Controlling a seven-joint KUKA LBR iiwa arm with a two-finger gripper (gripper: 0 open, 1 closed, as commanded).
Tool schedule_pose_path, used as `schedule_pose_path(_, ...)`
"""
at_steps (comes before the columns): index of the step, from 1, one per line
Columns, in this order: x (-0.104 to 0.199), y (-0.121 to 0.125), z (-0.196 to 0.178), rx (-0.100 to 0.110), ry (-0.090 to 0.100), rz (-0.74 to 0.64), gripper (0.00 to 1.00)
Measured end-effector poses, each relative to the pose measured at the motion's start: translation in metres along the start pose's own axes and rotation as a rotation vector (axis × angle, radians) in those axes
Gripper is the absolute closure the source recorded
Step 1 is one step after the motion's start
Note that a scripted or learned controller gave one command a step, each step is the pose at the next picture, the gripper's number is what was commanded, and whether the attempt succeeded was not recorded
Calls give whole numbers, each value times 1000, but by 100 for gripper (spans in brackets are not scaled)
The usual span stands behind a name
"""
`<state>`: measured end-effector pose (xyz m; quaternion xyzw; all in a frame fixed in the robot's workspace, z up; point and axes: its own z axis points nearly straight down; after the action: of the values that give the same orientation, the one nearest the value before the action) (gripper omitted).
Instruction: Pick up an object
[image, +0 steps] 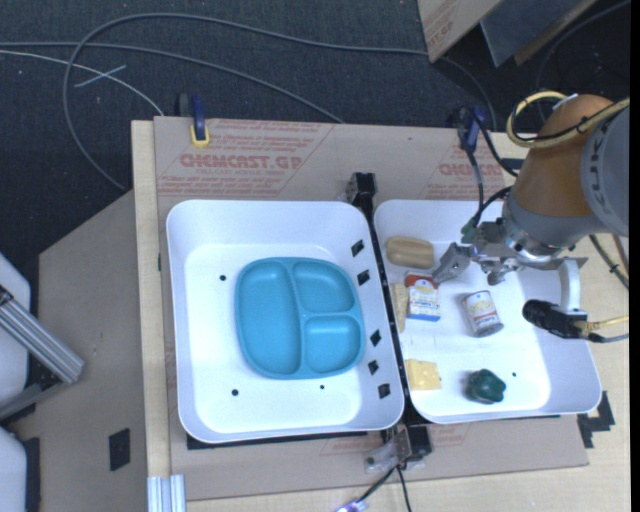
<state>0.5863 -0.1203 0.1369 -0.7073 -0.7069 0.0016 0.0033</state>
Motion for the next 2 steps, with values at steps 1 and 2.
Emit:
schedule_pose_path(1,1,3,48,-9,2,0,0)
schedule_pose_path(2,1,5,33,-18,0,-1,100)
